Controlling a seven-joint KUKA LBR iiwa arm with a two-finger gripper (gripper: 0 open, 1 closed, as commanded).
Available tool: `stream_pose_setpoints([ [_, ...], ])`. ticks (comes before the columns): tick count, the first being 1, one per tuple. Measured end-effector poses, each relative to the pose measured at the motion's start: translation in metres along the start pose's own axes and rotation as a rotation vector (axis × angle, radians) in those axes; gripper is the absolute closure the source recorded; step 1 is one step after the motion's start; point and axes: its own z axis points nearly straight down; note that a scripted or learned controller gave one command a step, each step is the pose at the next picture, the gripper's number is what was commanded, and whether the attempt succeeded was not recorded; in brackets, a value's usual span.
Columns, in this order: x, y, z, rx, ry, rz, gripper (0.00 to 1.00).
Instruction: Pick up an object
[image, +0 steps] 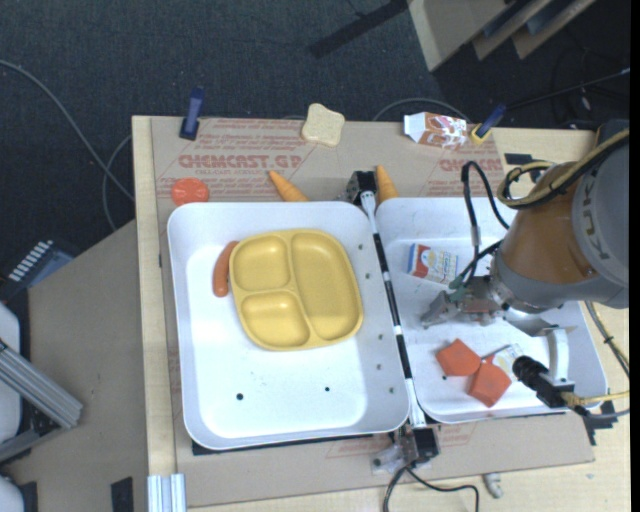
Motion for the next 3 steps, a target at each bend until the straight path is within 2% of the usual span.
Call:
stream_pose_setpoints([
  [1, -0.007, -0.044, 0.015, 0.024, 0.008, 0.001, 0.00],
  [2, -0.007, -0.044, 0.005, 0.022, 0.008, 0.001, 1.00],
  [3, 0.065, 0.010, -0.085, 0.020, 0.008, -0.002, 1.00],
])
